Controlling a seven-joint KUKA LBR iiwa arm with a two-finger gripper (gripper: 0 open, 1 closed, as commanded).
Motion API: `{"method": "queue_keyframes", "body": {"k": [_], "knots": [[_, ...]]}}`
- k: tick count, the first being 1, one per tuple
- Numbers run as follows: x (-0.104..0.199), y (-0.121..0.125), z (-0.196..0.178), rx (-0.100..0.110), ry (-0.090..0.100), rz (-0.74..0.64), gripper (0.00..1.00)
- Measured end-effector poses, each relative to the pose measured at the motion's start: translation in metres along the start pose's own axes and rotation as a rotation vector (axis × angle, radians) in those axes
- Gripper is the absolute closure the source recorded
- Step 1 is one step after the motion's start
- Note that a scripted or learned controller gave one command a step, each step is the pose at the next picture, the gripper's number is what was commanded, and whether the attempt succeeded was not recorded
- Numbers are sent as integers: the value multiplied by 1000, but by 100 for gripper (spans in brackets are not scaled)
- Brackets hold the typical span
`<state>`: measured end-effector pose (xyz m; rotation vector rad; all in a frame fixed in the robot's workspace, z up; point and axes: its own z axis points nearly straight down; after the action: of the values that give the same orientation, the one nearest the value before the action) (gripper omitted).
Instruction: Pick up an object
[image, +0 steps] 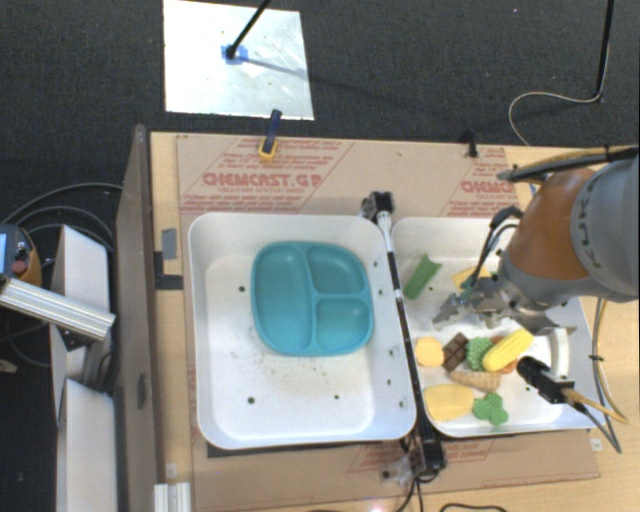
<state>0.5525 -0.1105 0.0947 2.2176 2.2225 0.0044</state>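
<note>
My gripper (461, 304) hangs low over the middle of the right bin (440, 236), on the grey and orange arm coming in from the right. A green block (421, 274) lies just to its left, and a yellow piece (468, 277) sits right behind it. In front of it lie a small yellow round (429, 351), a brown chocolate piece (456, 350), a green toy (480, 353) and a corn cob (508, 347). Nearer the front rim are a waffle cone (476, 380), a pale yellow piece (449, 402) and a green broccoli (490, 408). I see nothing held.
The left bin (225, 400) holds a teal divided plate (311, 298). A black divider rail (396, 300) runs between the two bins. Cardboard (300, 170) lines the bench behind them.
</note>
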Motion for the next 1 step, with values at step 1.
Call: {"method": "queue_keyframes", "body": {"k": [1], "knots": [[-27, 81, 9, -7, -4, -4, 0]]}}
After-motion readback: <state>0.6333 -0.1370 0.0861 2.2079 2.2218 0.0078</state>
